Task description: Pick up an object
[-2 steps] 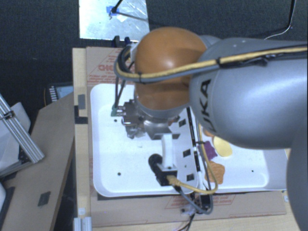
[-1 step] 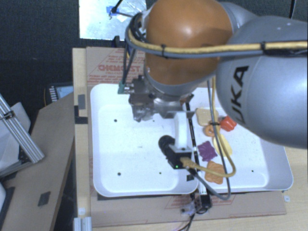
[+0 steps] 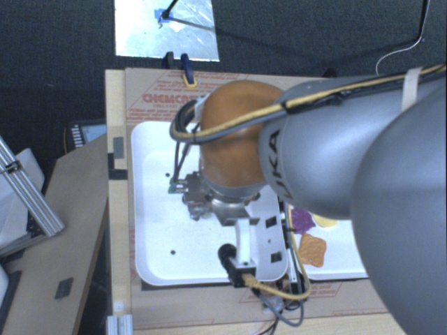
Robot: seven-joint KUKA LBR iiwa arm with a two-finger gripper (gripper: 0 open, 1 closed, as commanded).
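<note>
My gripper (image 3: 193,199) hangs low over the middle of the left white bin (image 3: 150,187), under the orange band and grey wrist of the arm, which hide most of it. In the right bin (image 3: 342,264), just past the arm, lie a purple object (image 3: 302,220), a yellow object (image 3: 325,221) and an orange object (image 3: 312,250). All three are apart from the gripper, to its right. The arm covers the rest of that bin.
The bins rest on a cardboard sheet (image 3: 160,96) on the bench. A shiny foil sheet (image 3: 166,19) lies beyond the far edge. Metal framing (image 3: 24,194) stands at the left. A few tiny dark specks (image 3: 172,251) dot the left bin's floor.
</note>
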